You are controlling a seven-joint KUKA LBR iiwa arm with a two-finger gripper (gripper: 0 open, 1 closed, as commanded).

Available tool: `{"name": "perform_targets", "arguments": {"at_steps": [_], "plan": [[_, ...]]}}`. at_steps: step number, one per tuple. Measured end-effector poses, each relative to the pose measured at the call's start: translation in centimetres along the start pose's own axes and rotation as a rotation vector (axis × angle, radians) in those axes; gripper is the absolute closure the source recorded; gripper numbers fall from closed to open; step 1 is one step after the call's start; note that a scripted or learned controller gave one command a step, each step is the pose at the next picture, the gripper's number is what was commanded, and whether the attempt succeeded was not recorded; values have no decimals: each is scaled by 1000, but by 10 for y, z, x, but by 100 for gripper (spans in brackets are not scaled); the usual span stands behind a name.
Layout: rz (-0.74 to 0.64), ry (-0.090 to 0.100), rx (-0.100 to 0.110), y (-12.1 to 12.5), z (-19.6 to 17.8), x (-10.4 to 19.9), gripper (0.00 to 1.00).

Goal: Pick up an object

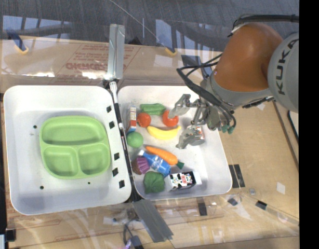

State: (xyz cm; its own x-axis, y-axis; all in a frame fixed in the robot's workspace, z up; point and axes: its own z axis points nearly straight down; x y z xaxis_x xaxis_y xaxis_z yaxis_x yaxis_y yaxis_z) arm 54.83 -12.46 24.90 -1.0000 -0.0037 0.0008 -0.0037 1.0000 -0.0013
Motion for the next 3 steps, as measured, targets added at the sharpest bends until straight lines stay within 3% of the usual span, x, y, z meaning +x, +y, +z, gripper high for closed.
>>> {"name": "perform_targets", "arguments": {"at_steps": [1,2,3], "plan": [[-285,-14,2,21,138,-13,0],[-310,-22,9,22,142,-10,0],[-190,-29,4,-47,142,4,0]]}}
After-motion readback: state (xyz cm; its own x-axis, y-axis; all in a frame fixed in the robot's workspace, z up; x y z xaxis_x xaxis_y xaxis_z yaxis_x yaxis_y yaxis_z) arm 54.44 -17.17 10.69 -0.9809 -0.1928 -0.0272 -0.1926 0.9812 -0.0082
